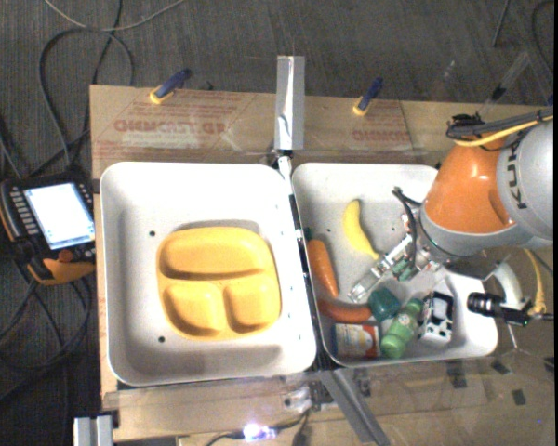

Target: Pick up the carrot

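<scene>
The carrot (322, 268) is a long orange piece lying along the left wall of the right bin (418, 173), its tip pointing toward the back. My gripper (388, 268) hangs low over the middle of that bin, a short way right of the carrot and apart from it. Nothing shows as held in it. The arm's orange band (465, 198) sits above it at the right.
A yellow banana (357, 226) lies behind the gripper. A red sausage (346, 310), a teal object (384, 303), a green bottle (400, 331), a small carton (353, 339) and a white-and-black item (437, 318) crowd the bin's front. The left bin (130, 249) holds a yellow divided tray (219, 279).
</scene>
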Controlling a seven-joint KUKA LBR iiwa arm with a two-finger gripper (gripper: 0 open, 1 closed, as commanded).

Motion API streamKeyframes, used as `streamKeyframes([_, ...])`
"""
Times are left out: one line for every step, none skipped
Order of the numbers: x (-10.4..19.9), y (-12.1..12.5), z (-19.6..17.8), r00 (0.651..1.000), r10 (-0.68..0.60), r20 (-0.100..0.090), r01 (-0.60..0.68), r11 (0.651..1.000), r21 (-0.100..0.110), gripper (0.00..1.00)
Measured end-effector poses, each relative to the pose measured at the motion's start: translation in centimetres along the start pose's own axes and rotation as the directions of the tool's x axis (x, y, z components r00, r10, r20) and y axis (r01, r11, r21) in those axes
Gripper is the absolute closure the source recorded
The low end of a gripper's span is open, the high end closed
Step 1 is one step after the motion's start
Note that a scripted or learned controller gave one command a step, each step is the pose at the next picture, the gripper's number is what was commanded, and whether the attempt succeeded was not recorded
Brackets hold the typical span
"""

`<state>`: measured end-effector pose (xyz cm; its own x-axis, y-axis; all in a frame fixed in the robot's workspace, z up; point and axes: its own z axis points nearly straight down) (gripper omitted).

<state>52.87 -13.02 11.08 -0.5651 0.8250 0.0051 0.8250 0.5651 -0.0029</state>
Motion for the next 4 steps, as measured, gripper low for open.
streamKeyframes([0.4, 3.9, 2.2, 0.961, 0.275, 0.009, -0.275, 0.961, -0.010, 0.00])
streamKeyframes([-3.6, 9.3, 2.2, 0.954, 0.300, 0.012, -0.300, 0.954, -0.010, 0.00])
streamKeyframes([-6.0, 13.1, 2.3, 0.918, 0.395, 0.009, -0.395, 0.918, -0.009, 0.00])
streamKeyframes([-1.4, 5.0, -5.4, 0.860, 0.510, 0.004, -0.510, 0.860, 0.002, 0.00])
